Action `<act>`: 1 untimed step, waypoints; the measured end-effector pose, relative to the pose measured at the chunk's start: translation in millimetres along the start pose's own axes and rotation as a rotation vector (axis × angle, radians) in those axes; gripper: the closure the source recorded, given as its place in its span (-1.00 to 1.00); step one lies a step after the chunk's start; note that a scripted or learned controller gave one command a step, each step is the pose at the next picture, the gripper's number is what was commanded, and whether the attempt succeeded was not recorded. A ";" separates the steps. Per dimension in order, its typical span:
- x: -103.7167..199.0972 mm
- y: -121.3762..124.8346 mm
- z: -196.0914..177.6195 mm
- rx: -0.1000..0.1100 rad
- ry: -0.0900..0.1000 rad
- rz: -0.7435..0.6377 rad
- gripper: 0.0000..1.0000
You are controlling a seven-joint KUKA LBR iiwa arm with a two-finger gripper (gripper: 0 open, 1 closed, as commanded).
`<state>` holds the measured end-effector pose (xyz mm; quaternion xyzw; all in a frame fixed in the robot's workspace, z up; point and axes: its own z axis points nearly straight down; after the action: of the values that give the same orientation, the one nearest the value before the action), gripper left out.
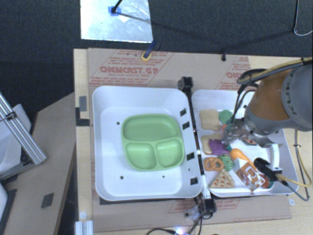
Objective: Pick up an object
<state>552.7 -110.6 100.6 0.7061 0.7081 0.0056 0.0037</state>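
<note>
The purple toy (215, 145) is a small, lumpy, dark violet piece with an uneven outline. It lies flat near the left wall of the right bin (215, 99), about halfway down. The pincer (229, 134) hangs just above and to the right of it, at the end of the grey arm (274, 104). Whether the pincer is open or closed cannot be told, and no toy can be seen in its grip. More toy food crowds round in the same bin. A tan toast (210, 119) lies above the purple toy, with a green piece (225, 115) beside the toast. A green cluster (226, 160) and an orange carrot (239, 154) lie just below the pincer. A pretzel (213, 164) and a pizza slice (222, 180) sit toward the near wall. An orange-and-white piece (249, 175) lies to the right of the slice. The left bin (105, 131) holds a pale green plate (149, 141) near its middle, divided into one wide compartment and two smaller ones. Both bins sit side by side on the surface (122, 65), their inner walls touching.
</note>
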 end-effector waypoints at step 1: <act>-9.9 2.9 -49.1 0.008 -0.005 0.000 1.00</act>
<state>555.0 -120.6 149.8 0.7061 0.7081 0.0012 0.0025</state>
